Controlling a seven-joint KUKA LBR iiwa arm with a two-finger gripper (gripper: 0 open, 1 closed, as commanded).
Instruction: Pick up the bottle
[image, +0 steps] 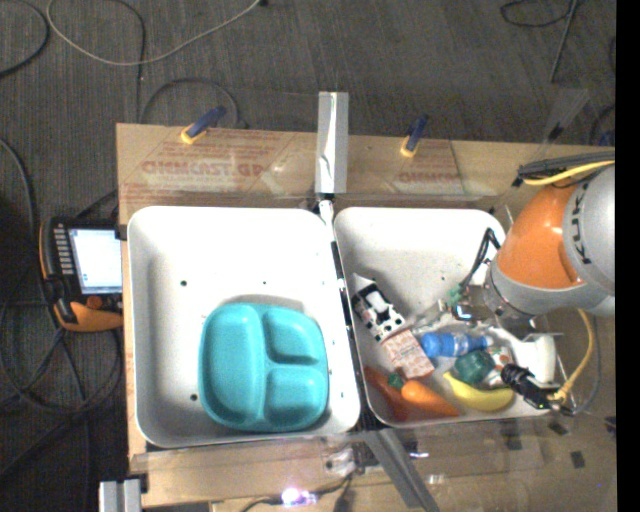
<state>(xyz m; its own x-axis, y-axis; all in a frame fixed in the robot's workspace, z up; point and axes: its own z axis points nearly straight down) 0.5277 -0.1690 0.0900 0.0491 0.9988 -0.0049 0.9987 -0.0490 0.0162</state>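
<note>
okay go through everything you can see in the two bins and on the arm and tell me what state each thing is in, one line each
bottle: lying on its side in the right bin, among other items.
banana: lying flat near the front wall of the right bin.
carrot: lying flat beside the banana.
teal divided plate: right way up in the left bin, nothing in its compartments.
gripper: low over the right bin next to the bottle; finger state unclear.
handheld screen: lit.

A turquoise sectioned plastic tray (265, 367) lies in the left shallow white bin (160, 250). In the right white bin (420, 235) are a clear bottle with a blue label (445, 345), a yellow banana (480, 397), an orange carrot (425, 397) and a white-and-red printed packet (407, 352). The grey arm's band (540, 245) is orange.
</note>
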